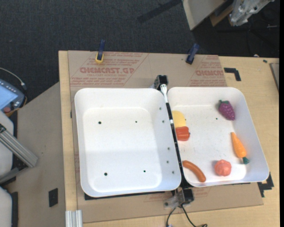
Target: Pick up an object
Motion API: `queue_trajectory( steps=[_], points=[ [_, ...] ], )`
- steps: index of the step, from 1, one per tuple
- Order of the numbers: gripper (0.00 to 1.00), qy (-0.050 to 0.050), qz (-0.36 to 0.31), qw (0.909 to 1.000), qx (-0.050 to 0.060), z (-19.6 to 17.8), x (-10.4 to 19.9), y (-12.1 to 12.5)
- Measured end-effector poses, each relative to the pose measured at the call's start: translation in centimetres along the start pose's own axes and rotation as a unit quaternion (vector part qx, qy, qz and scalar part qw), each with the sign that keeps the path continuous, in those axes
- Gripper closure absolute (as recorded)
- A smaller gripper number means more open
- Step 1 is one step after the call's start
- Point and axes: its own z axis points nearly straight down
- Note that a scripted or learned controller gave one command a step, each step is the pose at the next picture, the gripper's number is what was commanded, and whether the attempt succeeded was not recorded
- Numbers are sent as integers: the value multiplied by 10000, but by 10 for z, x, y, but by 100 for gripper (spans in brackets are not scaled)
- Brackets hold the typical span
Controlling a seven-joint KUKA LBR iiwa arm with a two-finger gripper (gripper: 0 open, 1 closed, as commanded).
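**Toy foods in the right bin, arm up at the far edge**

We look down on two shallow white bins set side by side on a sheet of brown cardboard [133, 66]. The left bin [84, 133] shows four small dark holes in its floor.

The right bin [202, 99] holds six toy foods. A purple bunch of grapes [226, 110] lies near the far right corner. An orange carrot [238, 146] lies along the right wall. A round pinkish-red fruit [223, 167] sits near the front edge, and an orange-brown sausage [194, 170] lies to its left, apart from it. Against the wall shared with the left bin, a yellow piece [178, 118] touches a red pepper [182, 133] just in front of it.

At the top right, beyond the bench and well apart from the foods, we see the pale, blurred gripper [246, 11]. We cannot tell whether it is wide or narrow, and nothing is visibly held in it.

Two blue clamps [192, 53] grip the cardboard's far edge.
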Motion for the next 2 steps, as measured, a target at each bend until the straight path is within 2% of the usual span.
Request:
queue_trajectory(
  steps=[2],
  points=[
    [100, 0, 1, 10000, 1, 0, 13, 0]
  ],
)
